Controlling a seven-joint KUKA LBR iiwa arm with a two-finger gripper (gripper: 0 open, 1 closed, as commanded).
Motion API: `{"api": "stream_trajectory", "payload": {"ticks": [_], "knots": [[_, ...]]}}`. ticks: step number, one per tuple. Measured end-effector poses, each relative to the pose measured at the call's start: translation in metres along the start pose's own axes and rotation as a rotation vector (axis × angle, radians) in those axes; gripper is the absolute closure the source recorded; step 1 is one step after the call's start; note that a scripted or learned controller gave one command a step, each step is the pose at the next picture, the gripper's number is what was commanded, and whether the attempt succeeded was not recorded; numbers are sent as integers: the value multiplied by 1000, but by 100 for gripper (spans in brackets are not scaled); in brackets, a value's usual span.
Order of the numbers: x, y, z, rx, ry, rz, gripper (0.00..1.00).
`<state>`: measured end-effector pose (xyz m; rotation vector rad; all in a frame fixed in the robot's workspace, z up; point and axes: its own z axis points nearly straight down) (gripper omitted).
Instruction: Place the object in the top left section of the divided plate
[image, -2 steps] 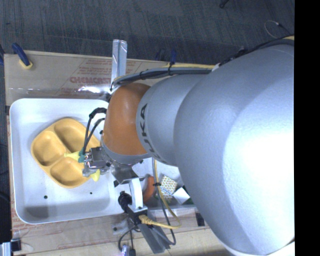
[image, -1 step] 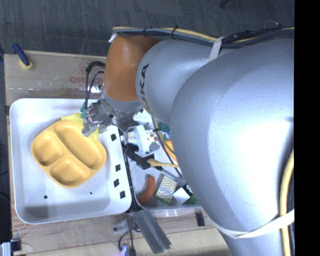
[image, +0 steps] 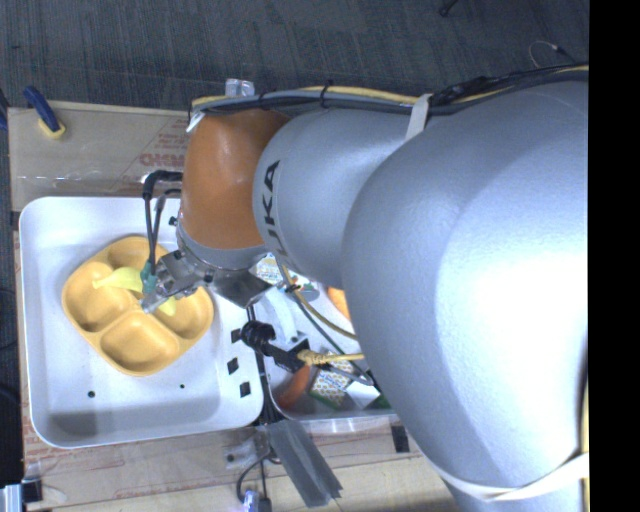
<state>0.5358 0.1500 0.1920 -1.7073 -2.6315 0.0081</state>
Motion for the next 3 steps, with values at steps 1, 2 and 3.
{"api": "stream_trajectory", "payload": {"ticks": [1, 2, 3], "knots": [[-38, -30, -19, 0, 1, -46, 100], [2, -46, 29, -2, 0, -356, 100], [1, -46, 28, -2, -1, -356, 0]]}}
